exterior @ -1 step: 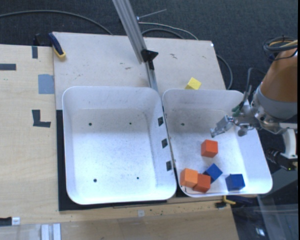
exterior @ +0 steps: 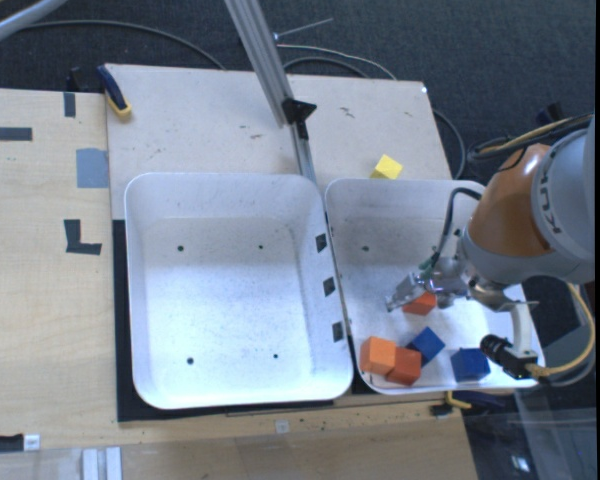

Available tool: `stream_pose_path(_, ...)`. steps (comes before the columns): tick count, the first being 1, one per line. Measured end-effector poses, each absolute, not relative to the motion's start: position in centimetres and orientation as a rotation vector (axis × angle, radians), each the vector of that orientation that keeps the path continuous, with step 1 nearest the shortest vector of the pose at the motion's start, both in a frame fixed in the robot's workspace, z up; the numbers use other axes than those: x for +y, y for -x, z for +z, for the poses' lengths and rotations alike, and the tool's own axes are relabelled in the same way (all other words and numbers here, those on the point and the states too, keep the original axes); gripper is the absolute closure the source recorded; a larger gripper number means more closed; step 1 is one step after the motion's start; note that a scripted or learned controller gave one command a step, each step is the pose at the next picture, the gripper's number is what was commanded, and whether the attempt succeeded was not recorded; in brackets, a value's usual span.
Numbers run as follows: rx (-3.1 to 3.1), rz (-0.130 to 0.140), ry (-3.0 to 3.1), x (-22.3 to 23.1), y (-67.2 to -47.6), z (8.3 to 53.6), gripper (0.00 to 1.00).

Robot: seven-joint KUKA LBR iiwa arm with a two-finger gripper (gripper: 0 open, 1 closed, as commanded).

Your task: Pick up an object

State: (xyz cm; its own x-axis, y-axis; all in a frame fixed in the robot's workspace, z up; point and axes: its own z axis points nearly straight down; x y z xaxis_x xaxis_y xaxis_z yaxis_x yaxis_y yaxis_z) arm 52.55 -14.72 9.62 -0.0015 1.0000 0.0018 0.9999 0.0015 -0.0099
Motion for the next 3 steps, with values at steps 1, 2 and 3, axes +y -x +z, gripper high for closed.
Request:
stream_pose_path(1,-2.225,-0.001,2.218,-12.80,-51.65,13.86,0.00)
stream_pose_path(2,-2.223,0.002,2.216,-12.86,-51.60,14.60,1.00)
stream_pose_path(3,-2.222,0.003,2.216,-12.87,-51.58,14.55,0.00)
